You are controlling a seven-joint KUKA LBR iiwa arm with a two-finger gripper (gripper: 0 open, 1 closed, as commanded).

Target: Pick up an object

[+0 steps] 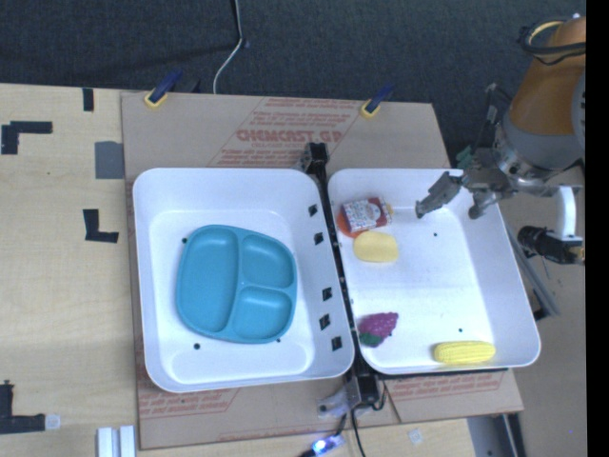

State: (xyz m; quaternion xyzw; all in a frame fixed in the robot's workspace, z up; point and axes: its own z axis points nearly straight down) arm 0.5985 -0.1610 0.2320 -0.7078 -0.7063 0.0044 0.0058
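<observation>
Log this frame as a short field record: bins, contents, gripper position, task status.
left bin: holds a blue divided plate
right bin: red packet, yellow lemon-like piece, purple grapes, yellow corn
gripper: open, above the right bin's far right corner, apart from every item
task status: nothing between the fingers; no object picked up yet

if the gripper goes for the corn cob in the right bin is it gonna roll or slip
Probably some of both. The corn looks rounded and long, so a nudge across its length could roll it. It lies close to the bin's near wall, which may stop it but crowd the gripper. Its glossy look hints at slippery plastic.
</observation>
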